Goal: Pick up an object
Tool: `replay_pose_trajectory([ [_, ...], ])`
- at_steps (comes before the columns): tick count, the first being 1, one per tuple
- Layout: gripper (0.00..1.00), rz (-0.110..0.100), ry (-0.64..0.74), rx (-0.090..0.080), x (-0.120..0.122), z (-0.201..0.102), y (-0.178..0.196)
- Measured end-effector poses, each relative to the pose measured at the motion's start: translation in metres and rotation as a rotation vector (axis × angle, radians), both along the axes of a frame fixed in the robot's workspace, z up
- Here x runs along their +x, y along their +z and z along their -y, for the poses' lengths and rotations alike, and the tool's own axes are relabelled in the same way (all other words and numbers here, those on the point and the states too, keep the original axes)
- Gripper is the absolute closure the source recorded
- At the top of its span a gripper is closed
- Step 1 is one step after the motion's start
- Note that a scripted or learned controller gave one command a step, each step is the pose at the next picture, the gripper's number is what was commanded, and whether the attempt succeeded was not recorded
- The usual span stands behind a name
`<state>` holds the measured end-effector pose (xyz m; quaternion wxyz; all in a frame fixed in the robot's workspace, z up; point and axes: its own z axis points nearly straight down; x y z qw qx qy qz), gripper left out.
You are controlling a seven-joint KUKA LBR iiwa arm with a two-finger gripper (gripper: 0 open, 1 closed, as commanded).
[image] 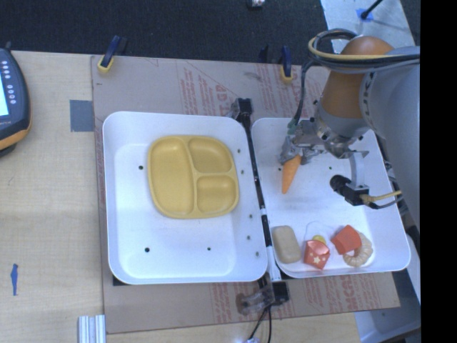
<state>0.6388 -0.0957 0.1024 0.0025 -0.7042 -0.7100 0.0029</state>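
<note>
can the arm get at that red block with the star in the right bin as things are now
Probably yes. The red star block sits uncovered near the right bin's front edge, though a tan block and an orange piece flank it closely. The gripper is beside the carrot.

Left bin point(121, 191): yellow divided plate point(193, 175) fills centre, margins free. Right bin point(389, 252): near edge crowded by toys point(321, 247), middle open

arm point(371, 84): grey, orange band above wrist, enters from right, bent downward
gripper point(294, 156): low, fingers pointing down and closed on an object's top end
</note>
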Motion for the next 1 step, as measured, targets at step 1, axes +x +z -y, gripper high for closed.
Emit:
replay_pose_trajectory([
  [1,1.00,0.007,-0.001,0.003,-0.0496,-0.0539,0.0945],
])
